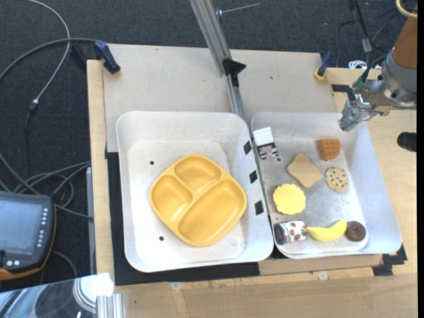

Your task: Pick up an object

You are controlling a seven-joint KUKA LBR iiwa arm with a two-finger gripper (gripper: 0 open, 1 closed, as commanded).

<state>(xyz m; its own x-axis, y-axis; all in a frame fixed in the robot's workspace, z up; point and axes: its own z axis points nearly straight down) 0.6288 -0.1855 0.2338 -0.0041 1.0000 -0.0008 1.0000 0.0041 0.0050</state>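
Overhead, the gripper (350, 119) hovers above the right bin's (376, 177) far right corner; whether its jaws are open is unclear. Nearest it lies the waffle (328, 149), beside the toast (304, 171).

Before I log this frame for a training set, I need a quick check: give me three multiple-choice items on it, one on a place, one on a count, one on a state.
1. Where is the yellow divided plate?
A. In the left bin
B. In the right bin
C. On the bare bench

2. How many compartments does the plate have?
A. Two
B. Three
C. Five

3. How does the end effector stand to the food items?
A. Gripping the banana
B. Pressing on the cookie
C. Above the right bin's far rim, touching none

Answers:
1 A: the plate lies in the left bin.
2 B: two small sections and one large.
3 C: it hangs near the right bin rim, apart from the waffle, cookie and banana.
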